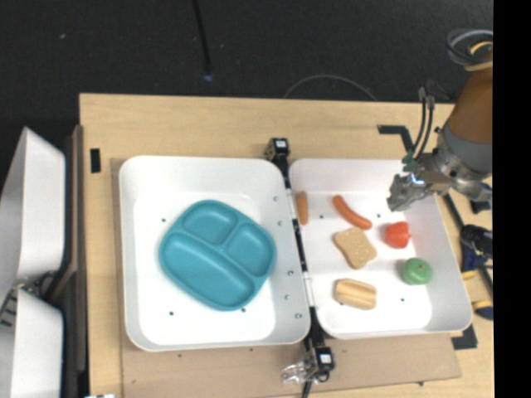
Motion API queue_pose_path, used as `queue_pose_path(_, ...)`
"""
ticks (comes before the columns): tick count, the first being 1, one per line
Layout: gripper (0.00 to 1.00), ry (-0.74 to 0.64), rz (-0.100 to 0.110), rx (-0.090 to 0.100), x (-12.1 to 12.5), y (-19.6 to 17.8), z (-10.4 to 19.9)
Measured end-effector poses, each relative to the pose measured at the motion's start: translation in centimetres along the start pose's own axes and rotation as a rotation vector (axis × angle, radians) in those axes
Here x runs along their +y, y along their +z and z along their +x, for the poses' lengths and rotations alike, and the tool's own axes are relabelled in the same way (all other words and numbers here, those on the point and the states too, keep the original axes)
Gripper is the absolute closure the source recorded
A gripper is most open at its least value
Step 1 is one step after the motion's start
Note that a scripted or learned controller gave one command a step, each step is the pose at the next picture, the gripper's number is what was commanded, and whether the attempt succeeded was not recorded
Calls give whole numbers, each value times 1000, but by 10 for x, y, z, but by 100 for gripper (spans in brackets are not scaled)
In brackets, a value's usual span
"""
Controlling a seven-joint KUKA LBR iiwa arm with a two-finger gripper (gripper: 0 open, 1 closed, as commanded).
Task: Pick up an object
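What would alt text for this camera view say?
A robot arm's claw hovers over the right bin of toy food: red tomato, carrot, bread slice, green apple, bun. The left bin holds a blue divided plate.

1. The bench [182, 127] is seen as pale, matt wood.
2. Both bins, left [141, 305] and right [440, 309], look like smooth white plastic.
3. The blue divided plate [217, 254] is seen as smooth plastic with a soft sheen.
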State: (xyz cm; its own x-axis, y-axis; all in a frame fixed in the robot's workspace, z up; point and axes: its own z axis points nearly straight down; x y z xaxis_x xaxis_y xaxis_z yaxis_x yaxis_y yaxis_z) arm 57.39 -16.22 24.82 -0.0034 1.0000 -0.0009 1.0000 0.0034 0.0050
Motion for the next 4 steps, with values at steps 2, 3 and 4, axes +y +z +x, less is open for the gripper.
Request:
queue_pose_path(2,100,-3,6,2,19,5,108)
queue_pose_path(3,100,-4,3,2,40,8,159)
queue_pose_path(4,100,-4,3,1,53,16,215)
